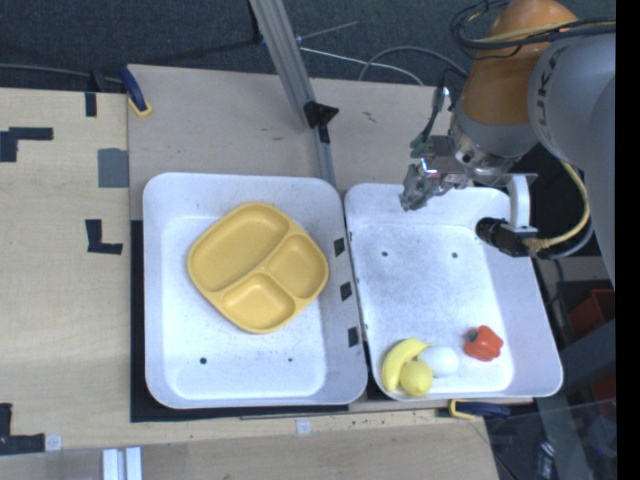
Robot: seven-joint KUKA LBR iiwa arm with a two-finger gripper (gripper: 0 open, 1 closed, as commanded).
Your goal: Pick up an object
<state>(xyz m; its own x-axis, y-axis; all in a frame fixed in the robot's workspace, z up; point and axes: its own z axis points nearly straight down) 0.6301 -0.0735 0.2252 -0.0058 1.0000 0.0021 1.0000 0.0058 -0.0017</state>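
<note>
The tool [418,193], its state impossible to tell, hangs at the right bin's [520,298] far edge, while the banana [398,361], white egg [440,360] and red pepper [483,343] cluster by its near edge.

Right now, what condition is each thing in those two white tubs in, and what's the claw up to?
Yellow divided plate: flat, right way up, in the left bin.
Banana: lying in the right bin's near corner, against the white egg-shaped thing.
Red pepper: lying apart from them.
Claw: over the right bin's far edge, holding nothing visible.
</note>
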